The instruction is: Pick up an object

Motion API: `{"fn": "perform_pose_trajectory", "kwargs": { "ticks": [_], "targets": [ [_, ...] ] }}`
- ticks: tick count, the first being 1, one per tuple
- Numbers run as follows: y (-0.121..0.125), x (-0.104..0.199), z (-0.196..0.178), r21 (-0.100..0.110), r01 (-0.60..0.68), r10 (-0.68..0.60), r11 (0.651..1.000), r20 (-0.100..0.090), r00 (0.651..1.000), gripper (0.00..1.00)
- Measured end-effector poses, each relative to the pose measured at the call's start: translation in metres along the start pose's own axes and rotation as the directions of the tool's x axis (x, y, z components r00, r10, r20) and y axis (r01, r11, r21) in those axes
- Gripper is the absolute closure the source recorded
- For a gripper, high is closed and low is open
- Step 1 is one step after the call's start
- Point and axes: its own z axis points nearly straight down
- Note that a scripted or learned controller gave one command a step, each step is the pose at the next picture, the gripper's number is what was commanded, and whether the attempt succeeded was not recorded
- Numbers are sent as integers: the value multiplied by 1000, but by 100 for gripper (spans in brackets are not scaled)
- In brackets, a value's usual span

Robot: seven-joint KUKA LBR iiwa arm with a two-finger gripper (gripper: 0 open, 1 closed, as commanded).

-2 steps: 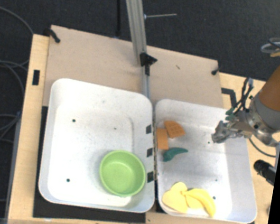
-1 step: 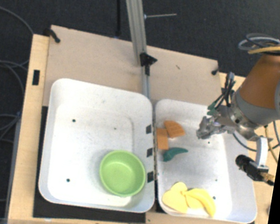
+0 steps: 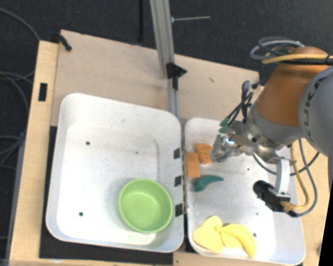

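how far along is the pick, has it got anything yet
Done: the arm has reached into the right bin and the claw sits low beside the orange block at the bin's left wall. In hand: nothing visibly held. Left: close on something and lift it. The teal piece and yellow pieces lie loose in that bin, and the green bowl sits in the left bin.

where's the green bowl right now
The green bowl sits in the left bin, at its near right corner, beside the divider.
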Motion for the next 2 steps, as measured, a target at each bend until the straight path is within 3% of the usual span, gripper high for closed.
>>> {"fn": "perform_pose_trajectory", "kwargs": {
  "ticks": [2],
  "targets": [
    [11, 107, -13, -2, 1, -1, 1000, -1, 1000, 100]
  ]
}}
